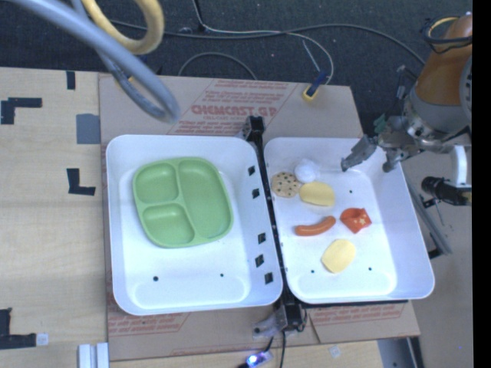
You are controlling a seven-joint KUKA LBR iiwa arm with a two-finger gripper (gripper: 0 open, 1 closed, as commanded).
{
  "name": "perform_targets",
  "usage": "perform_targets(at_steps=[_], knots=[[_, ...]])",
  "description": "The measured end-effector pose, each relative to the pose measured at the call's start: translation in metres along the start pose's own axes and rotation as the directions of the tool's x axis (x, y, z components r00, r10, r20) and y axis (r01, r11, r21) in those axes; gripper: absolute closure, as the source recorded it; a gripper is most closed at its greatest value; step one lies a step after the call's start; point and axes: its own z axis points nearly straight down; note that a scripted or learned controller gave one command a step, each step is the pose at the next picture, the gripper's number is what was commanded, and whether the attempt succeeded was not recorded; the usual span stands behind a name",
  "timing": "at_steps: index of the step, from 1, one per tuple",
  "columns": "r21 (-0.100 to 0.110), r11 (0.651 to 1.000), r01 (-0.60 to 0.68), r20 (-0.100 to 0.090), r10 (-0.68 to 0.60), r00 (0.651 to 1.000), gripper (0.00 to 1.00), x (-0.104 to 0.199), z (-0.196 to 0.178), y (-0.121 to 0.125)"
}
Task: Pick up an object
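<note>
**White bins, nothing picked yet — gripper over right bin's far right corner**

Landmark: the hinge (pixel 265 228) between the two bins. Working near to far.

- Nearest in the right bin (pixel 406 282): yellow piece (pixel 338 255), well right of the hinge, clear space all round. Easiest target, in my view.
- Next back: sausage (pixel 314 226), just right of the hinge, lying at a slant. Tomato (pixel 355 219) beside it, further from the hinge. The two are close, not touching as far as I can tell.
- Further: pale yellow lump (pixel 317 194), cookie (pixel 285 184) nearest the hinge, white ball (pixel 306 170) behind them. These three are bunched, looks like they touch.
- Left of the hinge: green tray (pixel 182 202) in the left bin (pixel 123 282). 
- Farthest: gripper (pixel 377 156), above the right bin's far edge, well right of the hinge. Two fingers spread apart, nothing between them. Not over any item yet.

How I'd do it:
- Skip the bunched trio; fingers would likely snag a neighbour.
- Take the near yellow piece, or the sausage across its short axis.
- Centre over it before descending, keep fingers wide until low.
- Stay off the bin wall.
</note>
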Motion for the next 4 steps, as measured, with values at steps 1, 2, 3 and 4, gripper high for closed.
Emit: perform_targets(at_steps=[1, 2, 3, 4], knots=[[-0.014, 1.0, 0.004, 0.003, -0.004, 1.0, 0.0, 0.001, -0.009, 0.003], [-0.01, 1.0, 0.004, 0.003, -0.004, 1.0, 0.0, -0.004, 0.038, 0.008], [-0.009, 1.0, 0.004, 0.002, -0.004, 1.0, 0.0, 0.002, 0.091, -0.001], [-0.016, 1.0, 0.004, 0.004, -0.004, 1.0, 0.0, 0.002, 0.126, 0.0]])
